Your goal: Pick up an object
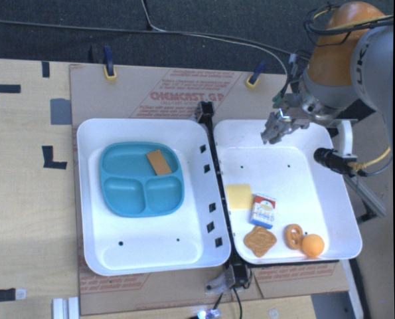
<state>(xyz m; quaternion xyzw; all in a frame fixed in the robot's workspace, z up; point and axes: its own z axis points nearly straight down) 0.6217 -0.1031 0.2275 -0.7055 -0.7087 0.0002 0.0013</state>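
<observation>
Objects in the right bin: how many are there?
5, all near its front: yellow block, small carton, brown cracker, pretzel, orange ball.

The bench is pale wood marked with dark tape pieces. A brown cardboard sheet with red print lies on it, held at its far edge by two yellow-tipped clamps. Two white bins sit side by side on the sheet, touching along a black divider: the left bin and the right bin. A black cable runs across the dark area behind the bench.
</observation>
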